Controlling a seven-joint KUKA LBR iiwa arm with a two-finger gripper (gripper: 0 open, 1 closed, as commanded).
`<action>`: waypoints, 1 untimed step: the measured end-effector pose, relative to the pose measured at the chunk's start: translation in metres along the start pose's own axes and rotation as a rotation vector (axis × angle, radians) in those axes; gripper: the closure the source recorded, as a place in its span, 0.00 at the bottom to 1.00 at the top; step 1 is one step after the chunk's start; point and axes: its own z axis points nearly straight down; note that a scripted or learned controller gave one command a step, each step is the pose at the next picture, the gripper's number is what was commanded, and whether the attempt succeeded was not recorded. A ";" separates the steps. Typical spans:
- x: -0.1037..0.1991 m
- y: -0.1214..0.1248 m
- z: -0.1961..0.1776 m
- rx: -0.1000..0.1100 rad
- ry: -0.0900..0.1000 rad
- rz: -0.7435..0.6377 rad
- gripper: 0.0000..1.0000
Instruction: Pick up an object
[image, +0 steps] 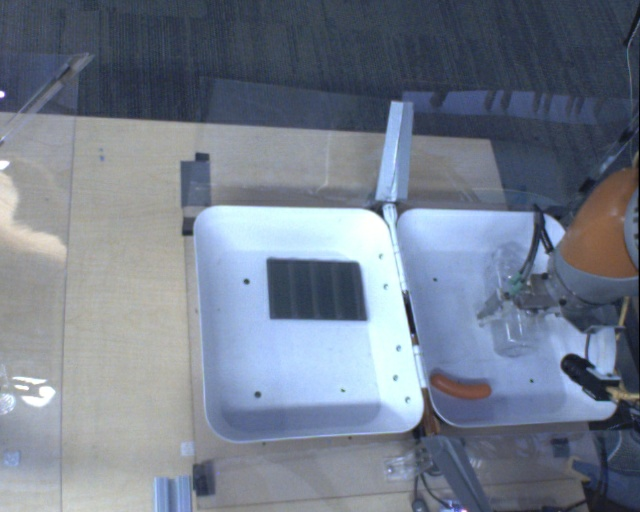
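The arm comes in from the right side, and its orange band (605, 235) is seen over the far right edge of the right bin (450, 235). The gripper (512, 305) is made of clear plastic and it hangs above the middle of this bin, toward its right half. Because the parts are transparent and blurred against the white floor, I cannot tell how wide the hand stands, and I see nothing held in it.

The only loose object is a small orange-red sausage (461, 386), probably a toy. It lies flat on the floor of the right bin, near the front wall and close to the left front corner. From the gripper it is to the left and toward the front, apart from it and not touching.

The left bin (220, 300) has a dark rectangular panel (316, 289) with stripes in its middle. Both bins stand side by side on a light wooden bench (110, 300).
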 end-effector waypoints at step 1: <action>0.001 0.002 -0.011 -0.003 0.001 -0.001 1.00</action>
